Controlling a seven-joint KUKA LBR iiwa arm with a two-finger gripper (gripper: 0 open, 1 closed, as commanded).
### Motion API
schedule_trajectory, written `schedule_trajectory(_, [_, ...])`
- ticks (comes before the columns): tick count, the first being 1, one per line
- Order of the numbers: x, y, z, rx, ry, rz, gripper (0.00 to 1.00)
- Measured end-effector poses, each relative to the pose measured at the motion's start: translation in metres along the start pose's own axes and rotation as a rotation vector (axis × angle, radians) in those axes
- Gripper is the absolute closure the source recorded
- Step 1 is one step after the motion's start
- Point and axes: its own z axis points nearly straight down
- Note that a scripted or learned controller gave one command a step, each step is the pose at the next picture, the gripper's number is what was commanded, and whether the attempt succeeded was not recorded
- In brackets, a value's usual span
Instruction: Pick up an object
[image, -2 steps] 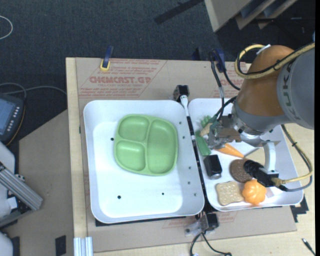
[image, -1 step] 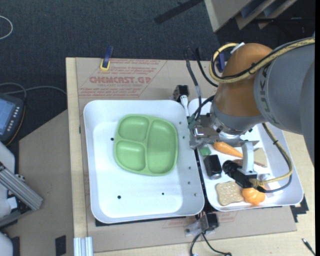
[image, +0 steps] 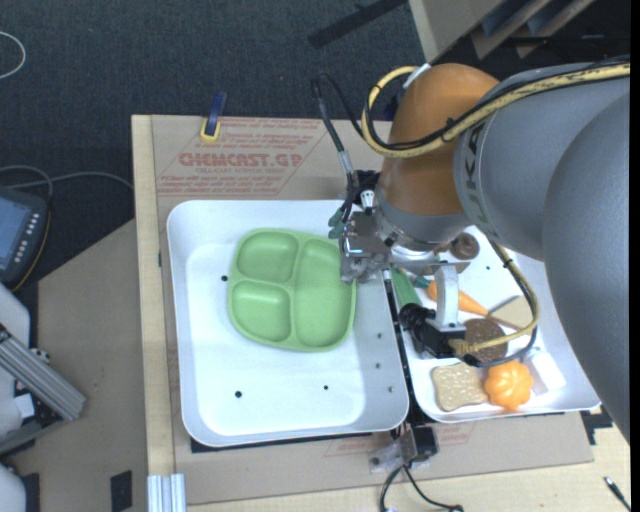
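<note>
2 shallow white bins are seen side by side on the bench. In the left bin (image: 200, 330) a green divided plate (image: 292, 288) with 3 compartments is lain flat, towards the far right part of that bin. The gripper (image: 358, 252) is positioned over the plate's right edge, close to the wall between the bins; whether it is released or clenched cannot be told, and nothing is seen grasped in it. The grey arm (image: 540, 160) with its orange band (image: 440, 120) is extended in from the right, over the right bin (image: 570, 395). In that bin, near the front, a slice of bread (image: 458, 386), a small orange pumpkin (image: 507, 384) and a carrot (image: 462, 298) are visible.
</note>
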Motion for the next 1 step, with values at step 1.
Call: schedule_trajectory(1, [-0.0077,0.0004,0.0032,0.005,-0.003,0.008,1.00])
